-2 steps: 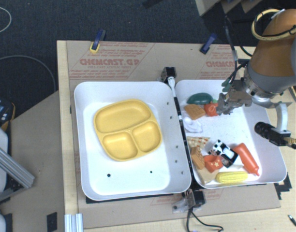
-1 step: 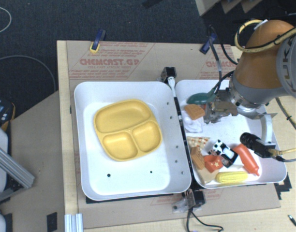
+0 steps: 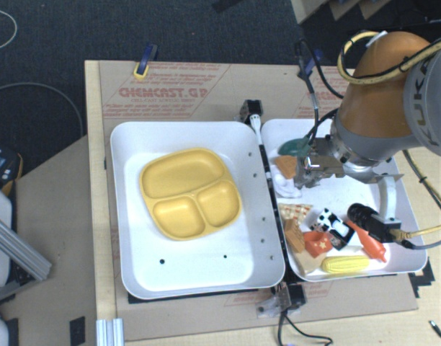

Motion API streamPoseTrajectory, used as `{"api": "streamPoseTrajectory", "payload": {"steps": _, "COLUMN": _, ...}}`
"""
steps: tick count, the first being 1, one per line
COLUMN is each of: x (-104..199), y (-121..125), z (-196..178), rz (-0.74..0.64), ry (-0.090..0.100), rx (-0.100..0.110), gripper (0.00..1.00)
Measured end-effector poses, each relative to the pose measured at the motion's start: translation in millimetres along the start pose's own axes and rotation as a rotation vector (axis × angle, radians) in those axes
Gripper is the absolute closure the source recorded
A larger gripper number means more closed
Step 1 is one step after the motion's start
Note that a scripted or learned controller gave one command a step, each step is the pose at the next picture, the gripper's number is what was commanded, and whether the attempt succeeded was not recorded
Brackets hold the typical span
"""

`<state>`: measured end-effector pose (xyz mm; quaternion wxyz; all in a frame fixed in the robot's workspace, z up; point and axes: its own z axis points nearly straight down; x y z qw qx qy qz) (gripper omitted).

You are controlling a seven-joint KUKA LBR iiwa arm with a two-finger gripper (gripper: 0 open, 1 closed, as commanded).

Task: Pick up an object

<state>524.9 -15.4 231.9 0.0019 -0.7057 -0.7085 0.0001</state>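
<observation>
Left bin (image 3: 127, 193) just has the yellow divided plate (image 3: 189, 192): stiff, slick plastic, too wide to pinch except by the rim. Right bin (image 3: 415, 262) has the easier stuff. The gripper (image 3: 308, 170) hovers at its far left corner over a white crumpled thing (image 3: 285, 187); can't tell what state it's in. Near side: yellow corn (image 3: 344, 265) and orange carrot (image 3: 370, 244), probably light toys, best grabbed across the middle.

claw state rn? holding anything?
Claw: low in the right bin over the white item; open or shut cannot be told, no grasp visible.
</observation>
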Motion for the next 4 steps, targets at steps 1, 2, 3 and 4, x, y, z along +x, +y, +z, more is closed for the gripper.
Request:
{"api": "streamPoseTrajectory", "payload": {"steps": 1, "x": -0.8, "y": 2.7, "z": 11.5, "rz": 0.004, "ry": -0.002, "rx": 0.001, "gripper": 1.00}}
{"api": "streamPoseTrajectory", "payload": {"steps": 2, "x": -13.0, "y": 2.4, "z": 17.1, "rz": 0.005, "ry": -0.002, "rx": 0.001, "gripper": 1.00}}
{"api": "streamPoseTrajectory", "payload": {"steps": 3, "x": -16.2, "y": -0.2, "z": -1.5, "rz": 0.005, "ry": -0.003, "rx": -0.006, "gripper": 1.00}}
{"api": "streamPoseTrajectory", "payload": {"steps": 4, "x": -16.2, "y": -3.0, "z": 0.5, "rz": 0.004, "ry": -0.002, "rx": -0.002, "gripper": 1.00}}
